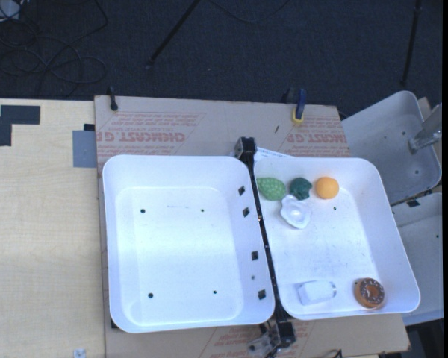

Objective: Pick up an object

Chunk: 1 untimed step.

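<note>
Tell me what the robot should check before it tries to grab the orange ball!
1. Orange ball lies in the right bin: ok.
2. Top of the ball is uncovered: ok.
3. Room beside it: not ok on one side, the dark green ball sits very close.
4. Far bin wall close behind the ball: not ok, tight for the gripper.
5. Other things stay clear: the doughnut and white block lie at the near end: ok.
</note>
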### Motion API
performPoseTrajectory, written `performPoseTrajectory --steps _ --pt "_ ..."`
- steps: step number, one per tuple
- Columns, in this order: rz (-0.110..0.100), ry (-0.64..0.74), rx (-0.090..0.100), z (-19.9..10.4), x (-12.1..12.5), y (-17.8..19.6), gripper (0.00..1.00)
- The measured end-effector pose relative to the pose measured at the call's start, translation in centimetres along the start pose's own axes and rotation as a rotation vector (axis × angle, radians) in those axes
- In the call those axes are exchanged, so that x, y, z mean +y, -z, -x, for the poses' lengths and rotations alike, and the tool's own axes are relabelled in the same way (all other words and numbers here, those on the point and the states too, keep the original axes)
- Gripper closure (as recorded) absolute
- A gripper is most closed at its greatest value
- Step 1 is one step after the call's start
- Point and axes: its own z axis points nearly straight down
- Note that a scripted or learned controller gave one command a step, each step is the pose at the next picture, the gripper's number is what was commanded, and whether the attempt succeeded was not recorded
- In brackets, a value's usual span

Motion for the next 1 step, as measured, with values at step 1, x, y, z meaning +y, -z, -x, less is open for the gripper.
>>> performPoseTrajectory --steps 1 --pt "-0.03 0.0 0.006 -0.63 -0.88 -14.61 0.0"
